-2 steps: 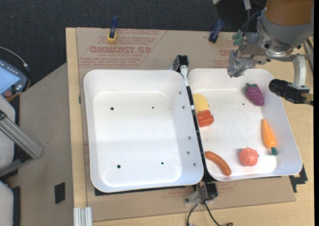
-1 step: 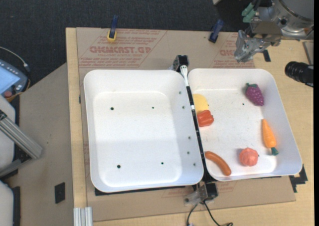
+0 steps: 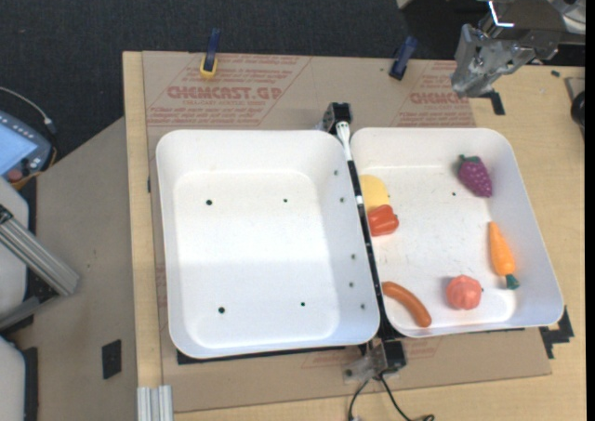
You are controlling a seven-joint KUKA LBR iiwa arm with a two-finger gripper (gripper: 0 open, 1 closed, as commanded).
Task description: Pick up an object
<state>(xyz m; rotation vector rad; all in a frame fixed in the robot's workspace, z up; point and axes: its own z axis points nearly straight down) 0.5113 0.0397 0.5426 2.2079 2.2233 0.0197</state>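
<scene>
White plastic forms both shallow bins on the cardboard-covered worktop (image 3: pixel 139 224), and the toy foods all lie in the right bin (image 3: pixel 437 154). A purple grape bunch (image 3: pixel 474 175) sits near the far right corner, its long axis running from far to near with a slight tilt. An orange carrot (image 3: pixel 502 254) lies close along the right wall, long axis roughly parallel to that wall, its green stub at the near end. A round pinkish-red fruit (image 3: pixel 464 293) rests near the front wall, just beside the carrot's stub. An orange-red sausage (image 3: pixel 406 303) lies slantwise in the near left corner, one end toward the divider, the other toward the front wall. A yellow piece (image 3: pixel 374 190) and a red pepper-like piece (image 3: pixel 382 220) touch each other against the divider. The middle of this bin's floor is open. The left bin (image 3: pixel 251 243) has a smooth floor with four small dark dots. The claw (image 3: pixel 476 66) hangs beyond the right bin's far edge, above the cardboard, well apart from every toy; whether it is open or closed cannot be told.
</scene>
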